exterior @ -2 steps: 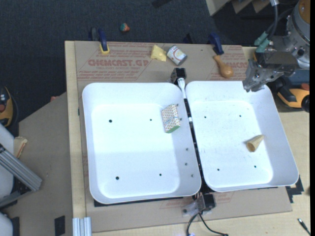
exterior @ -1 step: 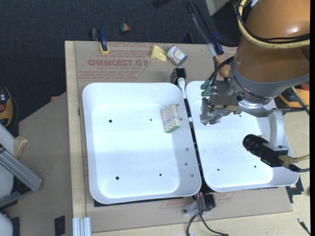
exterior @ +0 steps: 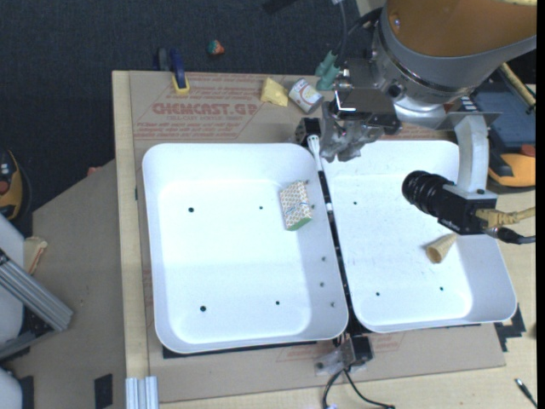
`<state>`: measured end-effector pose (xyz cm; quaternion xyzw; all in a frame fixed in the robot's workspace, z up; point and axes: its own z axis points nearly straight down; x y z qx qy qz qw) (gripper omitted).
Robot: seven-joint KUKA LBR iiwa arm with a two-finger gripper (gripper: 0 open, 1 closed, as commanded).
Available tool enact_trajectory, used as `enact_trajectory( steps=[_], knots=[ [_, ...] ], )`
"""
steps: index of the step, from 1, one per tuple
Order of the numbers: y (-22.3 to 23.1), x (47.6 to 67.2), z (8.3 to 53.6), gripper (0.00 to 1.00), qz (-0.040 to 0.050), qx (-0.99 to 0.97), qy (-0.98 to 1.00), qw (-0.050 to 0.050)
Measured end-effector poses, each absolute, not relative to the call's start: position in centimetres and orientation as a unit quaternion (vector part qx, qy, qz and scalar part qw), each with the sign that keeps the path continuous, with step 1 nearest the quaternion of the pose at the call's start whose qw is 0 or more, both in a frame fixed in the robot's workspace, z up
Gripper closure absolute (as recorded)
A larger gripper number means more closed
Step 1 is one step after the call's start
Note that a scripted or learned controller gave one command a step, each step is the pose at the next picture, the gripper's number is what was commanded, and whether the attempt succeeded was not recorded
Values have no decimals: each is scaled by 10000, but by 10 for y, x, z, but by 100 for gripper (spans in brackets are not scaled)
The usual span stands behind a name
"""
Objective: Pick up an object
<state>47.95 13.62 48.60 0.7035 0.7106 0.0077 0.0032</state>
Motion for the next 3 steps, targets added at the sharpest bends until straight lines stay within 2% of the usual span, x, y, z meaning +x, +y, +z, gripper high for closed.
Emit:
enact_trajectory(
  steps=[1, 2, 3],
  knots=[
    [230, 522, 416, 100, -23, 7042, 7100, -20],
    [224, 476, 354, 100, -52, 7064, 7078, -25],
    [224, 480, 408, 100, 31, 7067, 7075, 9]
  ],
)
